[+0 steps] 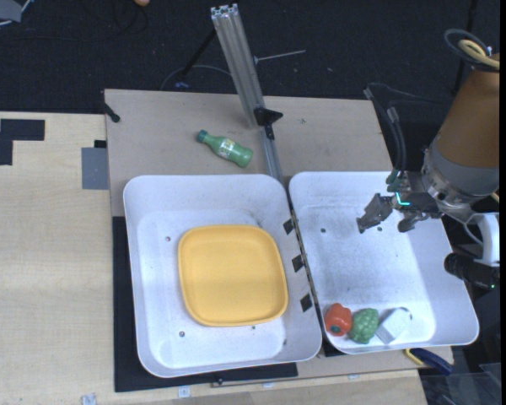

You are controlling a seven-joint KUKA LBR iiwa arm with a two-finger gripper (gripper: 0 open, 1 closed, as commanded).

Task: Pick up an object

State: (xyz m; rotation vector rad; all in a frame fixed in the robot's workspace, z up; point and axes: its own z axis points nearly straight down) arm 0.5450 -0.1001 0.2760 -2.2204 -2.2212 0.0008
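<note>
Two white bins sit side by side on the bench. The left bin holds a yellow plate near its centre. The right bin holds three small objects clustered at its 6 o'clock edge: a red pepper, touching a green item, with a white-and-grey block just beside it. The hand hangs over the right bin's 1 o'clock area, its two fingers spread apart with nothing between them, well apart from the cluster. A green bottle lies on the bench at 12 o'clock of the left bin, outside both bins.
</note>
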